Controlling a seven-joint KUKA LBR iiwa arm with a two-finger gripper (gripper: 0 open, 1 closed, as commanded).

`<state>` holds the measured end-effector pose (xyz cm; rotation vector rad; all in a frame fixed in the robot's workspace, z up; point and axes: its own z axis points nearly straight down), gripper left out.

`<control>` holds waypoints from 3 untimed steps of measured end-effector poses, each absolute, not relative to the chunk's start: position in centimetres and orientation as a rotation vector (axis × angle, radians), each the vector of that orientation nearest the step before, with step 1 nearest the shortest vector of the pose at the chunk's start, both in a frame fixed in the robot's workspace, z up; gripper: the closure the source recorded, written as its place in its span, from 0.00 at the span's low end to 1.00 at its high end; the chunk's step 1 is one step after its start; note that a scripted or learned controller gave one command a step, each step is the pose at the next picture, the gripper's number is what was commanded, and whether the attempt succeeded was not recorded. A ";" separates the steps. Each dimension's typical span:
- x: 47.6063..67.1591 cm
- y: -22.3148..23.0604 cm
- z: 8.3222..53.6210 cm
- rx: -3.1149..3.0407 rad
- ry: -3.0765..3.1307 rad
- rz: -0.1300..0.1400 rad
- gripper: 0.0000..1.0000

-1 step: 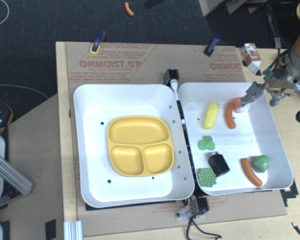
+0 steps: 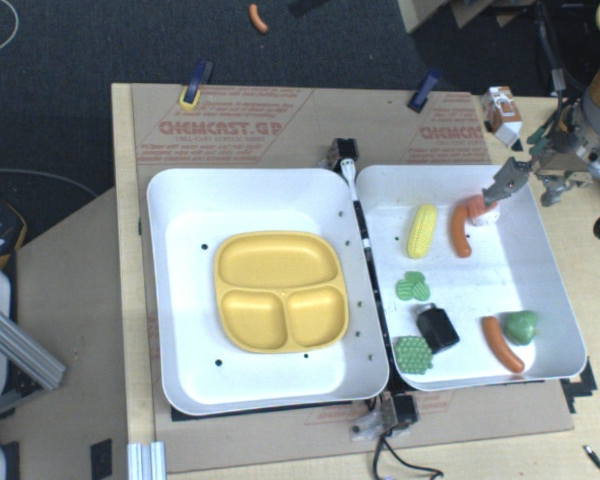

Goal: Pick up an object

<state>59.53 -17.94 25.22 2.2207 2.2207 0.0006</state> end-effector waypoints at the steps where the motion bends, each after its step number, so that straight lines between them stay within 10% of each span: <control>1: 60.0 -18.3 20.8 2.224 2.225 -0.004 0.00; 3: 61.2 -18.7 9.2 2.223 2.227 -0.004 0.00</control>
